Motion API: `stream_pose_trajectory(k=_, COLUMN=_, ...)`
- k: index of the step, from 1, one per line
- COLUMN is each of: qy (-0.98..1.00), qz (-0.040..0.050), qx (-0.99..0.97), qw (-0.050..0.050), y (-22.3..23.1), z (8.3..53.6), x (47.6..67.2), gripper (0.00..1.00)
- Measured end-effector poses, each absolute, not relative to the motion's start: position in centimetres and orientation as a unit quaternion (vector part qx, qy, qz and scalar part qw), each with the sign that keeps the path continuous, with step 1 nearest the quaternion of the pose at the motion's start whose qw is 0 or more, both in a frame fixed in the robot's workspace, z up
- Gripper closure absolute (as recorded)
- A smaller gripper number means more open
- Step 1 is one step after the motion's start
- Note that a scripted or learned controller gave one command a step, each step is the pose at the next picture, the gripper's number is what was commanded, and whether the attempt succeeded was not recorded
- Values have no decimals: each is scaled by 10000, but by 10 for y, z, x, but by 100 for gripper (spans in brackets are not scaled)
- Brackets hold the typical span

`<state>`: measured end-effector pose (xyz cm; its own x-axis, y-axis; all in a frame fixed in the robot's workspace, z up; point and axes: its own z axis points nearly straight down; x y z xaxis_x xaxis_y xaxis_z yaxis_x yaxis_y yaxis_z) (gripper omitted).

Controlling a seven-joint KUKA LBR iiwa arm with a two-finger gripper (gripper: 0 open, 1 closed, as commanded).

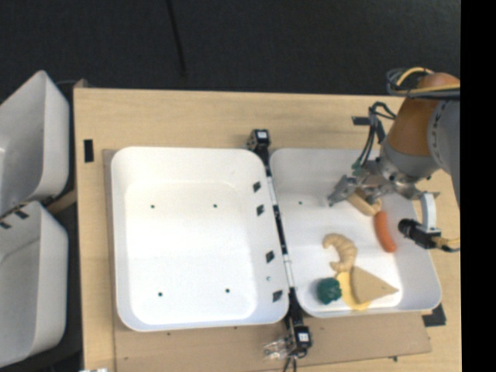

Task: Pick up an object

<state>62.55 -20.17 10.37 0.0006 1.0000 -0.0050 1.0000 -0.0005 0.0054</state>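
A wooden surface [186, 118] fills most of the frame and carries two shallow white bins side by side: the left bin [186, 235] in the centre-left, the right bin [310, 173] in the centre-right. The grey arm [418, 134] with its orange band reaches in from the upper right of the frame, and its gripper [358, 192] sits low over the upper part of the right bin. Whether the fingers are open or closed cannot be told, as they blur against a small tan block [364, 204] lying right at their tips. Just below and to the right of that block lies an orange carrot-like piece [385, 231]. Lower in the same bin are a pale curved croissant-shaped piece [342, 248], a green lump [328, 290] near the bottom edge, and a tan wedge [370, 287] beside a yellow banana-like piece [350, 294].
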Motion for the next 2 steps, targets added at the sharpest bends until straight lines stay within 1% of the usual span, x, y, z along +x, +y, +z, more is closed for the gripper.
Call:
stream_pose_trajectory(k=1, qy=7067, qz=7, qx=7075, qw=45, y=-186, z=105, x=565, gripper=0)
stream_pose_trajectory(k=2, qy=7065, qz=16, qx=7077, qw=59, y=-182, z=105, x=499, gripper=0)
